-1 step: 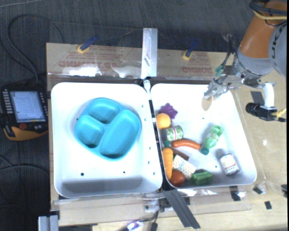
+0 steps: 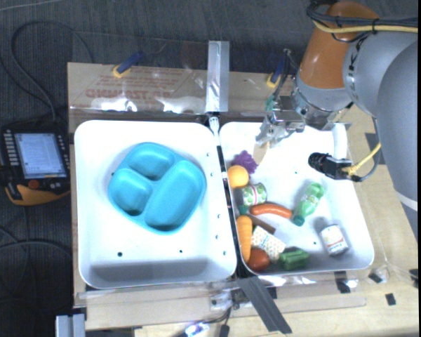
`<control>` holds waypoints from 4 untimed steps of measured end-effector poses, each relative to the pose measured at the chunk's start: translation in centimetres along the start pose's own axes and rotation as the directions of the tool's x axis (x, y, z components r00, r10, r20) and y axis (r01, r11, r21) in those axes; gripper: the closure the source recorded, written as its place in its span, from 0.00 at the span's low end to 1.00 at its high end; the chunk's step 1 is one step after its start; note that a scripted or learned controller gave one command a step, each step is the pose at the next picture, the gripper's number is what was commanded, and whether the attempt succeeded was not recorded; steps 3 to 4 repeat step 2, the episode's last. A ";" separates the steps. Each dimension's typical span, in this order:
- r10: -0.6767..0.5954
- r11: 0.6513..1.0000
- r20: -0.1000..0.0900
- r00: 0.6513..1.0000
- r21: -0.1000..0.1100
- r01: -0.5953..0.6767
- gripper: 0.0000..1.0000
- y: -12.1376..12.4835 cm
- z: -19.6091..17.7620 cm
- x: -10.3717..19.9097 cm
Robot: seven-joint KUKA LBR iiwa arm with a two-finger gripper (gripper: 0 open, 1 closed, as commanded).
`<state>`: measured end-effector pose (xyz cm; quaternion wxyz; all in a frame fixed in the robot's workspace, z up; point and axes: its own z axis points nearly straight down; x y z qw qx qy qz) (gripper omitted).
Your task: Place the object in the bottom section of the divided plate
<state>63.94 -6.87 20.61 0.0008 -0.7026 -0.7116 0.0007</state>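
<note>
The blue divided plate (image 2: 156, 185) lies in the left white bin (image 2: 91, 258), with two small sections at its top and left and one larger section at the lower right. All its sections are bare. My gripper (image 2: 276, 133) hangs over the far end of the right bin (image 2: 358, 230), just above and right of a purple bunch of grapes (image 2: 245, 161). A small pale tan piece (image 2: 260, 152) shows right below the gripper. Whether it is held I cannot tell.
The right bin holds several toy foods: a yellow-orange fruit (image 2: 237, 177), a green can (image 2: 254, 194), a red sausage (image 2: 271, 210), a green bottle (image 2: 307, 201), a carrot (image 2: 244, 234), a white can (image 2: 333, 239). A teach pendant (image 2: 31, 161) lies left of the bench.
</note>
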 end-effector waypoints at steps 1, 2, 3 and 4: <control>-0.075 0.997 0.001 0.997 0.000 0.075 1.00 -1.8 -2.5 8.1; -0.074 0.997 0.001 0.997 0.001 0.074 0.00 -1.8 -2.4 8.0; -0.074 0.997 0.001 0.997 0.001 0.074 0.00 -1.8 -2.4 8.0; -0.074 0.997 0.001 0.997 0.001 0.074 0.00 -1.8 -2.4 8.0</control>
